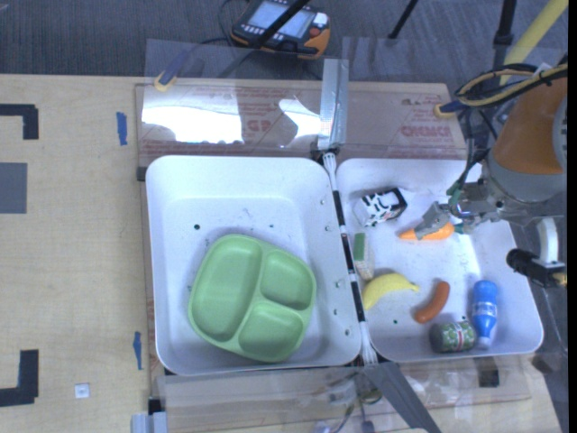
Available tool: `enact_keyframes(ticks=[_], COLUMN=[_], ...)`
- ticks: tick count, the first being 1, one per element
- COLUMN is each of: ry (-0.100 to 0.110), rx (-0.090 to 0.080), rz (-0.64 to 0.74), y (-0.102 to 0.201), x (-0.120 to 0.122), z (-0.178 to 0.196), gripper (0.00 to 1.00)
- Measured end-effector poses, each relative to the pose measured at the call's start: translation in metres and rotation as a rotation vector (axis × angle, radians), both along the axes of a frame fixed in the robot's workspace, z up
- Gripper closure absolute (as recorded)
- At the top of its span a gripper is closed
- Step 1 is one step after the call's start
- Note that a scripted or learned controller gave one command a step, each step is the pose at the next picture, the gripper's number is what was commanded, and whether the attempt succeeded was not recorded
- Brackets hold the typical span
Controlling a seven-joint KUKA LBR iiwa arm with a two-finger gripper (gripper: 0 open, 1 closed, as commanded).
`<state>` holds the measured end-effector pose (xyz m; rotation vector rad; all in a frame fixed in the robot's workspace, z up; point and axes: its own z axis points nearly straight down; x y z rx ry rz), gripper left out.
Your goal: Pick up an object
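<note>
The right bin point(505, 341) holds several small objects. An orange carrot point(424, 234) lies near its middle back. My gripper point(448, 218) is right over the carrot's right end, touching or almost touching it; whether it grips the carrot is unclear. A black-and-white toy cow point(383, 206) sits to the left of the carrot. Nearer the front lie a yellow banana point(388, 287), a red-orange sausage point(431, 301), a blue bottle point(484, 309) and a green can point(453, 336).
In the left bin point(180, 188) a green divided plate point(252, 296) rests toward the front. The raised divider point(347, 269) separates the two bins. The arm's grey and orange body point(532, 147) hangs over the right bin's back right corner.
</note>
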<state>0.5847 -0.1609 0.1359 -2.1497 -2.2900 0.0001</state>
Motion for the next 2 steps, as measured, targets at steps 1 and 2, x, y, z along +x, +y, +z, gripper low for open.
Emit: enact_keyframes(ticks=[1, 2], ry=[-0.005, -0.001], rx=[-0.003, 0.000], rz=[0.040, 0.196], y=[-0.023, 0.037], x=[0.044, 0.034], z=[-0.049, -0.028], gripper=[0.00, 0.00])
